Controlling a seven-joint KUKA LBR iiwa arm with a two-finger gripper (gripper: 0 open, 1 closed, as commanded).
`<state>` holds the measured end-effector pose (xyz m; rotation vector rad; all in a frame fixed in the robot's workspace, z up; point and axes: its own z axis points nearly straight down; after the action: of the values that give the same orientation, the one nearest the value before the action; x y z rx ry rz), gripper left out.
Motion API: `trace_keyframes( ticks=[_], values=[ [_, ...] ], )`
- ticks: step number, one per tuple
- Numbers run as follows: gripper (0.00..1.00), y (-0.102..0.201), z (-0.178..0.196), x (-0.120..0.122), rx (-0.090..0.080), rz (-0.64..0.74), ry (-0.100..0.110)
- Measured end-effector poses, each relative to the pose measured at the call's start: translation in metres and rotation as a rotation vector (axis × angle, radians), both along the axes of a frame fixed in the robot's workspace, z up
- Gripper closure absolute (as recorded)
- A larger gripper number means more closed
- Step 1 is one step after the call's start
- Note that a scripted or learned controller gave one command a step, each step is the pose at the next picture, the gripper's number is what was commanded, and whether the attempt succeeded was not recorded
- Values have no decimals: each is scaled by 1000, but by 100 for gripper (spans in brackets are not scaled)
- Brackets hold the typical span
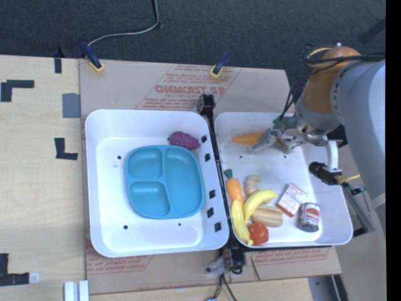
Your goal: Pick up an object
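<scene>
Pickup not yet achieved, in my judgement. Gripper [266, 140] sits low in the right bin [341, 231], at twelve o'clock of the food pile, fingers parted beside an orange carrot piece [248, 138] at its nine o'clock, seemingly touching it, nothing between them. Closing and lifting remain.
</scene>
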<state>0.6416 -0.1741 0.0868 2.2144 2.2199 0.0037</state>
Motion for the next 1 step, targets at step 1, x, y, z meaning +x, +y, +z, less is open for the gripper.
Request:
trace_keyframes(
  ticks=[1],
  values=[
    [0, -50, 90, 9, 0, -2, 5]
  ],
)
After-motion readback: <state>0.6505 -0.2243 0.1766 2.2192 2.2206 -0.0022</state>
